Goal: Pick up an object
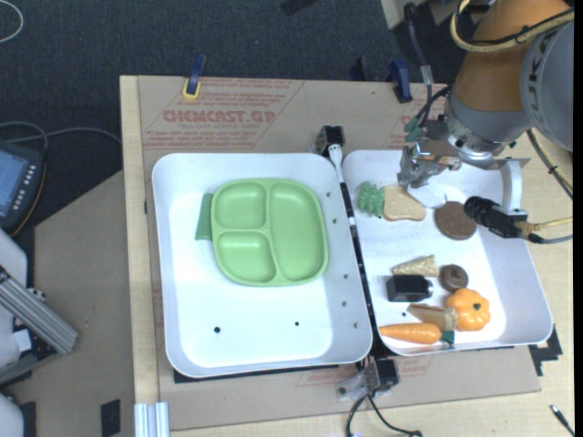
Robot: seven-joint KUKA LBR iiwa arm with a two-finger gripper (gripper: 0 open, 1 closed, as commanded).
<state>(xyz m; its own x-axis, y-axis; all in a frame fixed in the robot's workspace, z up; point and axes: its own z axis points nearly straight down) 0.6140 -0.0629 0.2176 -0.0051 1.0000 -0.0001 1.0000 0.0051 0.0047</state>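
Note:
My gripper (pixel 416 169) hangs over the back of the right bin (pixel 519 271), just above and behind a tan bread slice (pixel 404 207). A green leafy piece (pixel 370 198) lies left of the bread. A brown round cookie (pixel 455 220) sits to the right of it. Toward the front of the bin are a tan wedge (pixel 415 265), a black block (pixel 408 288), a small brown ring (pixel 453 277), an orange pumpkin (pixel 468 308) and a carrot (pixel 411 333). Nothing shows in the gripper's grasp.
The left bin (pixel 182 317) holds a green divided plate (pixel 270 230). A black plug on a cable (pixel 493 215) hangs from the arm beside the cookie. Blue and yellow clamps (pixel 193 78) sit at the bench's back edge.

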